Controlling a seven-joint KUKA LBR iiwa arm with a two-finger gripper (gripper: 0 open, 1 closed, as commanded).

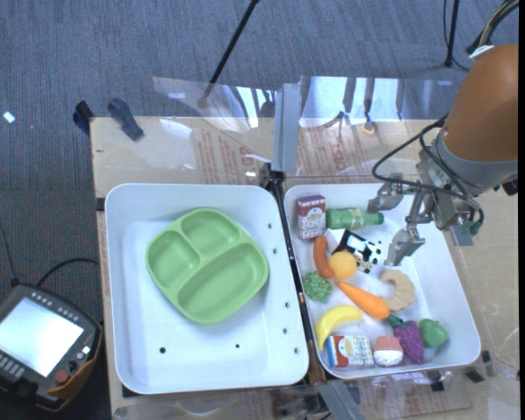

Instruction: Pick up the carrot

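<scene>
Two white bins share our bench; our gripper (401, 226), fingers spread and empty, hovers above the right bin (459, 300), whose carrot (364, 299) lies crowded among toy foods.

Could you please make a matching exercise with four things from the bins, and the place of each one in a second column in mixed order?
Things:
1. carrot
2. green divided plate
3. banana
4. purple grapes

Places:
A. in the left bin
B. near the front right corner of the right bin
C. in the middle of the right bin, lying at a slant
D. just front-left of the carrot

Pairs: 1-C, 2-A, 3-D, 4-B
</scene>
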